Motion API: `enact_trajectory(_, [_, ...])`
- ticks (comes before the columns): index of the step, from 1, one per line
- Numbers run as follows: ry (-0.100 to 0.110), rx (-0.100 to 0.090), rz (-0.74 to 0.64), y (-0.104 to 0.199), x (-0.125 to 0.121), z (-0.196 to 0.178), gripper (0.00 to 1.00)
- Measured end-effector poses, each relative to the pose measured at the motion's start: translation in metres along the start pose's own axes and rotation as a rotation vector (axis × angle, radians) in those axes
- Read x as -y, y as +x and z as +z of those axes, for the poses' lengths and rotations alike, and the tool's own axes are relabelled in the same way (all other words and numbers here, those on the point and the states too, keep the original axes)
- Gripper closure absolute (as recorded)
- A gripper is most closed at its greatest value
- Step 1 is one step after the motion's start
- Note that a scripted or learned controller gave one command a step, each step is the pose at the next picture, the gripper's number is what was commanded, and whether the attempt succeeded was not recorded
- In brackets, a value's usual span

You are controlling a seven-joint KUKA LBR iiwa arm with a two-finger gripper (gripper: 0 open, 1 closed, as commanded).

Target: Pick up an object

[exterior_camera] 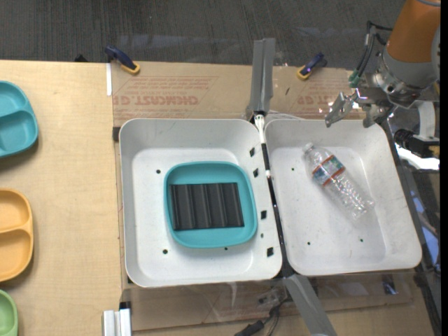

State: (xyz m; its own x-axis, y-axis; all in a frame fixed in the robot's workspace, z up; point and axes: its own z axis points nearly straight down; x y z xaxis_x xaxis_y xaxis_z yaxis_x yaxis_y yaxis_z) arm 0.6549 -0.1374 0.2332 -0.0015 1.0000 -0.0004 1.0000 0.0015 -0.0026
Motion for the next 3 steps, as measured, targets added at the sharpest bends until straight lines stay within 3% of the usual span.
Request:
enact_trajectory(1, [-0.002, 0.001, -0.209, -0.025, 0.006, 0.14, 0.0])
enact_trajectory(2, [-0.002, 0.0, -0.203, -0.017, 0.038, 0.141, 0.0])
enact_trajectory(3, [-0.002, 0.001, -0.204, -0.051, -0.004, 0.141, 0.0])
